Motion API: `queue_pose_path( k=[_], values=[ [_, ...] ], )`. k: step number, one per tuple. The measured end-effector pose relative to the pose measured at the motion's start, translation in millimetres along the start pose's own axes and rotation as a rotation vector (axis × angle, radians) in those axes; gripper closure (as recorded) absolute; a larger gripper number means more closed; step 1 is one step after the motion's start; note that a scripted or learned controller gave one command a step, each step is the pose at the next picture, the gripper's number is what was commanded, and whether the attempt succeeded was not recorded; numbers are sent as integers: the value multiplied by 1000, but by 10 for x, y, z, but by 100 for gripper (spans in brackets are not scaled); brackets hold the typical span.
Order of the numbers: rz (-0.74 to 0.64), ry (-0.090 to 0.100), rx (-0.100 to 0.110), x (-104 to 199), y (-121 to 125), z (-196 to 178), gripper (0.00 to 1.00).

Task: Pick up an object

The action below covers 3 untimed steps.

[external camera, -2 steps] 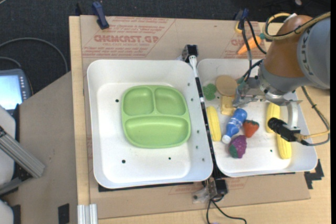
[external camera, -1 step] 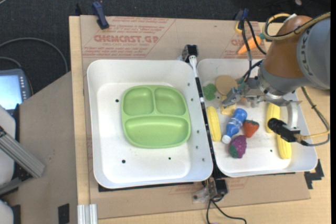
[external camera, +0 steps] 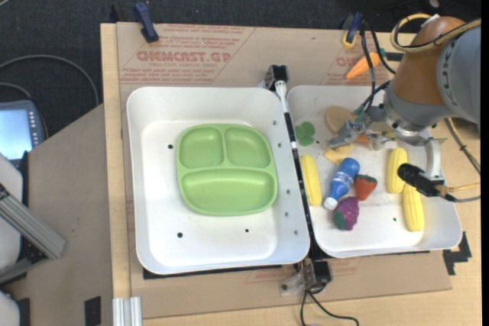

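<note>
Overhead slanted view of the counter, a brown board printed in red with "CHEMCAST" followed by letters that read roughly "G.P"; the smaller lines beneath are too fine to read. A second patch of red print lies near the far right corner, partly hidden by cables. Blue clamps grip the far edge.

Left bin — holds a green divided plate with three compartments, lying flat near the bin's middle.

Right bin — holds the candidate objects: a yellow corn cob along the left wall, a blue bottle with a white cap lying tilted beside it, a purple grape bunch just below the bottle, a red strawberry to the bottle's right, two further yellow pieces and toward the right side, a green item near the far left corner, and a tan piece beside it. No label on the bottle can be read.

The arm enters from the right; its claw sits low over the far part of the right bin, near the tan piece. Whether it is spread or closed, and whether it has anything, cannot be told. An orange carrot-like item lies on the board beyond the bin.
</note>
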<state>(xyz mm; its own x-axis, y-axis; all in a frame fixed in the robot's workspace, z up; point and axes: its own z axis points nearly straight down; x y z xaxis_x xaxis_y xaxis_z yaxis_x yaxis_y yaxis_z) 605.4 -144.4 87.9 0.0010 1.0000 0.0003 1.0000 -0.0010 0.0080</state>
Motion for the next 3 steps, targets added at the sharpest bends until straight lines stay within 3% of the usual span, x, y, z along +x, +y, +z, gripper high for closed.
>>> queue_pose_path(
  k=[1,2,3],
  values=[
    [0,4,36,545,434,72,0],
    [0,1,17,530,462,-53,100],
    [-8,4,5,1310,-157,-1030,100]
  ],
)
